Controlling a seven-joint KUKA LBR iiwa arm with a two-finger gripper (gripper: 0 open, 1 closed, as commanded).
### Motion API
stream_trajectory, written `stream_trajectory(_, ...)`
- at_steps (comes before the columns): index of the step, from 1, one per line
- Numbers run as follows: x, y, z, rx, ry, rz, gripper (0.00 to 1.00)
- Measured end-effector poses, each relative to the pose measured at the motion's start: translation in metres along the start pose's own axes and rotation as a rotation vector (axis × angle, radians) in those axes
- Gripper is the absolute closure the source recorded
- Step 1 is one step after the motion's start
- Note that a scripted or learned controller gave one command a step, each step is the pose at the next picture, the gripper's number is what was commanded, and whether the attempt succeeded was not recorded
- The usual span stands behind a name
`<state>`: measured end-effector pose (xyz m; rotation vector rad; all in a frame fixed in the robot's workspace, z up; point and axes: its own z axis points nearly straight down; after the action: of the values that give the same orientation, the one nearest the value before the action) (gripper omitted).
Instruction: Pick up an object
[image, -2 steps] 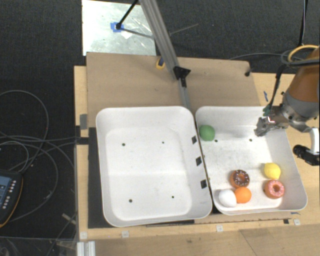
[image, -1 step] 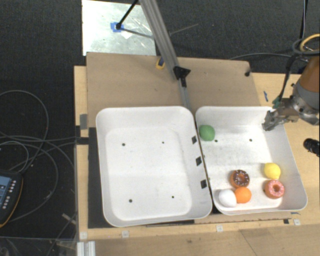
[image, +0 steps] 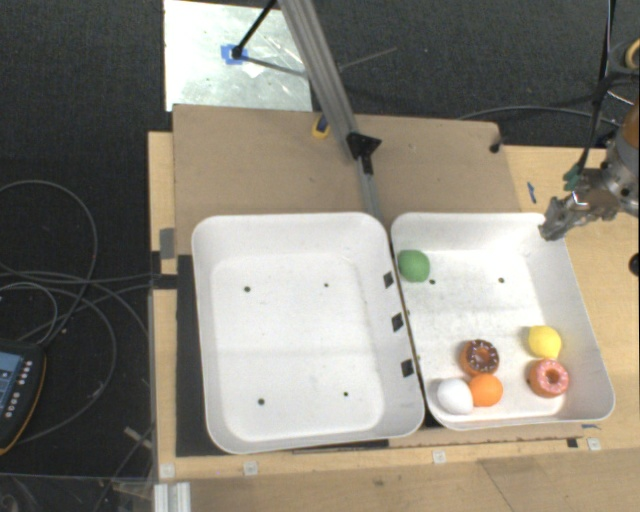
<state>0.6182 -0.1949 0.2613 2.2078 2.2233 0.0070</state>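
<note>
Camera view: gripper (image: 556, 222) hangs above the right bin's (image: 500, 250) far right corner; I cannot tell its state. Green ball (image: 413, 265) sits at that bin's left wall; doughnuts, lemon (image: 544, 341), orange and white ball cluster near its front.

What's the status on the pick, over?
Gripper over right bin's far right corner, holding nothing visible. Green ball sits alone at left wall; five other items clustered at near edge. Nothing in the way.

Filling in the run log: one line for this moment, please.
end effector: over right bin's far corner | holding: nothing | nearest: green ball
</note>
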Motion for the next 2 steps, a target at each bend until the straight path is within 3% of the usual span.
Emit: stream_trajectory(2, 0.113, 0.025, 0.005, 0.006, 0.005, -0.005, 1.00)
